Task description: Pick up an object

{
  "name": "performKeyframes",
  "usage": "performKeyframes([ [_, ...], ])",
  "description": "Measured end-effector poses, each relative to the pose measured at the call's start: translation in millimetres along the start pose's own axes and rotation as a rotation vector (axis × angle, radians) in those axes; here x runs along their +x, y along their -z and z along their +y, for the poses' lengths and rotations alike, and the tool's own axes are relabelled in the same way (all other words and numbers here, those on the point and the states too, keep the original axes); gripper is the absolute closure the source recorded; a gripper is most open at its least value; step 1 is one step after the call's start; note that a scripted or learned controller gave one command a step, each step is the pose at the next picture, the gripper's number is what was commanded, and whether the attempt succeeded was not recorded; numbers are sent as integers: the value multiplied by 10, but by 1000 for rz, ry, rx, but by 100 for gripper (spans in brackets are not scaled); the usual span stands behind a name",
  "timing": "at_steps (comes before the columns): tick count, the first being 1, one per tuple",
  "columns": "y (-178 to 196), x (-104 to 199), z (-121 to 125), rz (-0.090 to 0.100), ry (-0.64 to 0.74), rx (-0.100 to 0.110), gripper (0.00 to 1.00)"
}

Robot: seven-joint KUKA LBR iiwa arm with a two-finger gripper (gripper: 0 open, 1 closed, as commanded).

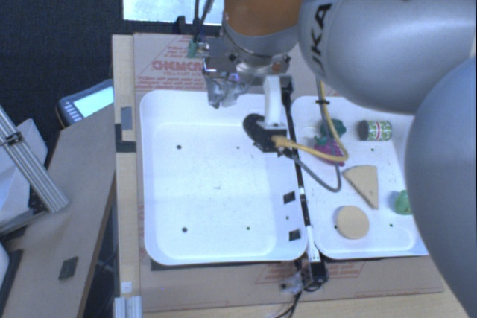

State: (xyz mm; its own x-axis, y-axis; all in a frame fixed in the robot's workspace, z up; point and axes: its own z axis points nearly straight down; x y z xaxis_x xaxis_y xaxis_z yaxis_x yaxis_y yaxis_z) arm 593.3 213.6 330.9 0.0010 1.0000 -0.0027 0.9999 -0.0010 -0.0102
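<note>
My jaws hang over the left bin's [209, 190] far edge; how wide they gape, I cannot tell. The objects, like the tan disc [352, 222], lie in the right bin [391, 167], so closing here would likely catch nothing.

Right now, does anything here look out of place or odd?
Nothing spilled or broken. The one oddity: the gripper hangs at the left bin's far edge, while the things to pick, a small can, tan wedge and tan disc, lie in the right bin.
</note>
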Motion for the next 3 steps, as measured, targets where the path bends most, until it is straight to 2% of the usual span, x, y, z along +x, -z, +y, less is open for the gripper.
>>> performKeyframes([
  [1, 683, 215, 266, 6, 6, -17, 100],
  [2, 2152, 197, 129, 10, 7, -29, 100],
  [3, 2047, 202, 135, 4, 6, -12, 0],
])
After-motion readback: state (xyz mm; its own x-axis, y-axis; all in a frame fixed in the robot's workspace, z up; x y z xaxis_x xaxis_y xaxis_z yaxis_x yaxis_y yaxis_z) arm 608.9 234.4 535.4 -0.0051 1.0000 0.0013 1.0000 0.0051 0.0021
